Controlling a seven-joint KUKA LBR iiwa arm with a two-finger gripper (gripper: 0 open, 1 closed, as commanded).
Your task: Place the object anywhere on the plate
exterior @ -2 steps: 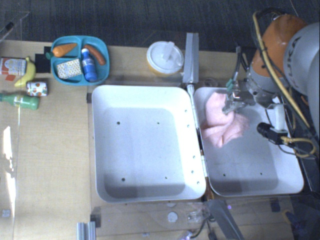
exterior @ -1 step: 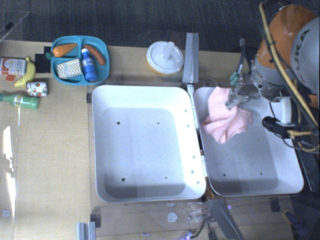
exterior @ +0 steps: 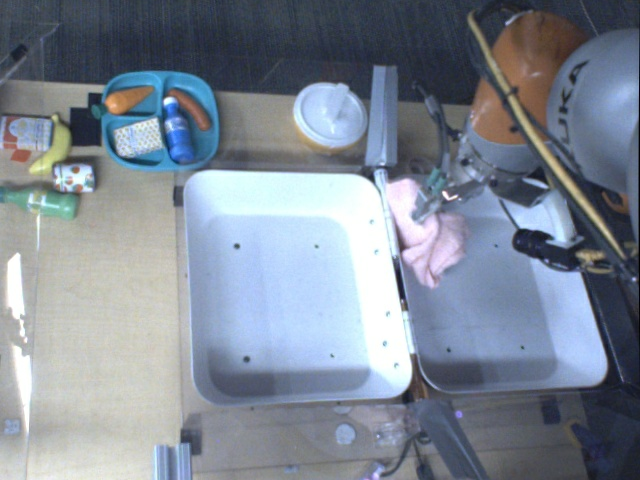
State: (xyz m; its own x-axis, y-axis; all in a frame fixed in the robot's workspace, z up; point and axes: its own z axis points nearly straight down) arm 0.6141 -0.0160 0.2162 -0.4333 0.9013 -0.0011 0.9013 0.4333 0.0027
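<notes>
Cloth [exterior: 430, 236], pink and crumpled, sits in the right bin [exterior: 520, 358] against its left wall, jaws [exterior: 437, 194] right at its top edge; whether they grip it, I cannot tell. No plate reached yet, so placement remains entirely ahead.

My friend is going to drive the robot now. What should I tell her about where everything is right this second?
End effector: down at the upper left corner of the right-hand shallow white bin, right over the crumpled soft pink cloth. The view doesn't show whether it has hold of the cloth.

Pink cloth: bunched against the right bin's left wall, partly draped toward the divider between the bins.

Plate: a teal divided plastic plate sits on the bench beyond the left-hand white bin, already carrying toy food and a small blue bottle.

Done: nothing placed yet.

Left: lift the cloth, carry it across, set it on the plate.
</notes>
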